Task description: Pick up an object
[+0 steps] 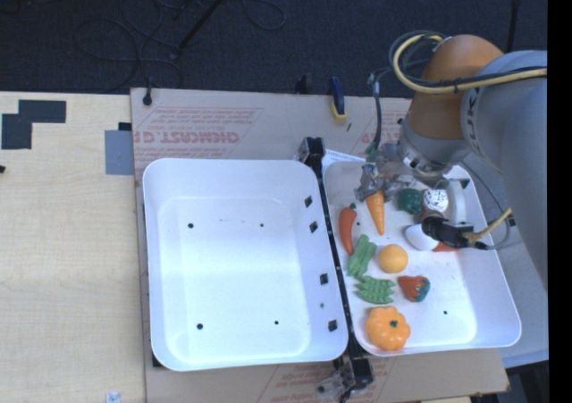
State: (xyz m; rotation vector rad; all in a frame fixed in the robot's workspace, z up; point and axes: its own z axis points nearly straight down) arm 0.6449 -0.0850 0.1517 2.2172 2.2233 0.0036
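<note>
The right bin (483, 321) holds several toy foods: an orange carrot (376, 212), a red-orange chili (347, 229), a green pod (361, 257), a second green pod (375, 290), an orange ball (392, 258), a red strawberry-like piece (414, 287), an orange pumpkin (389, 328), a dark green piece (410, 201) and a white and red piece (422, 237). My gripper (377, 180) hangs low over the bin's far part, right above the carrot's top end. Nothing shows between its fingers.
The left bin (161, 214) lies beside the right one, with a black divider clamp (323, 240) along their shared edge. The grey arm (500, 115) with its orange band and cables crosses the right bin's far right corner. A cardboard sheet lies under both bins.
</note>
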